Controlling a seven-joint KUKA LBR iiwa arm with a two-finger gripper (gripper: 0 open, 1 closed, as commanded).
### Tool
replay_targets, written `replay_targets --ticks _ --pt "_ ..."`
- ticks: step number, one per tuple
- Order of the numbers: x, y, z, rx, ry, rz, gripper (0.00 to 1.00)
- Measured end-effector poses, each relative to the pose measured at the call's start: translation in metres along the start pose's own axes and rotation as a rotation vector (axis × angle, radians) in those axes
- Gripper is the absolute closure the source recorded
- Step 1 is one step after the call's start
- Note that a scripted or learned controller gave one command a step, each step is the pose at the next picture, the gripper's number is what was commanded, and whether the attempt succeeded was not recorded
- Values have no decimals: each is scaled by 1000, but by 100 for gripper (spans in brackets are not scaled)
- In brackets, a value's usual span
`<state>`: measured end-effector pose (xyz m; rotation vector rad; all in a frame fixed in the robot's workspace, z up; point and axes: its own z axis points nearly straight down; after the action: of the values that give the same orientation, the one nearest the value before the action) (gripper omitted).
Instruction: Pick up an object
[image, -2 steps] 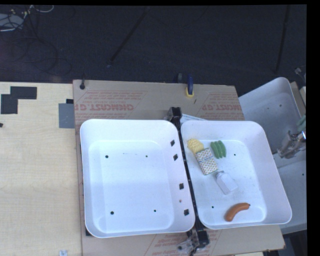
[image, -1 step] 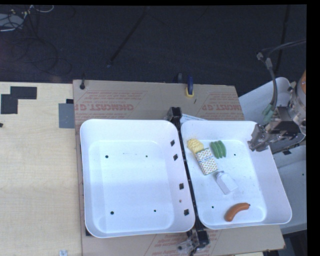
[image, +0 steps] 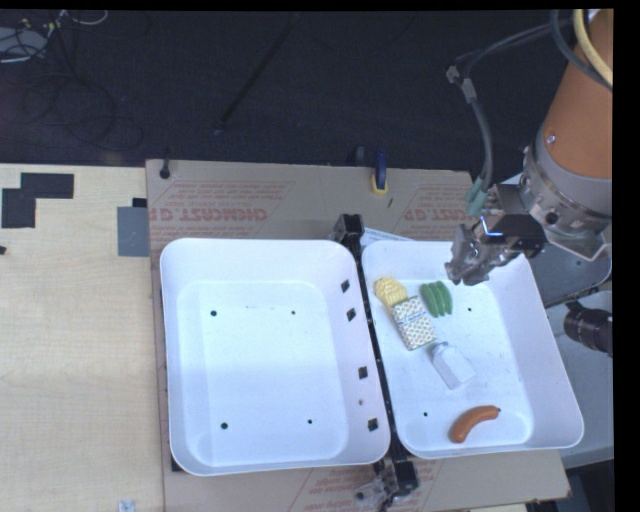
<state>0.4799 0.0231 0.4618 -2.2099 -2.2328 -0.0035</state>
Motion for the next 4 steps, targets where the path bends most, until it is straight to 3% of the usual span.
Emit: replay_targets --ticks 1,2,3,4 --pt "4 60 139 13 -3 9 100" --pt "62 66 73 -2 0 4 100" --pt "41 19 75 7 -2 13 100" --pt "95 17 36 1 0 5 100"
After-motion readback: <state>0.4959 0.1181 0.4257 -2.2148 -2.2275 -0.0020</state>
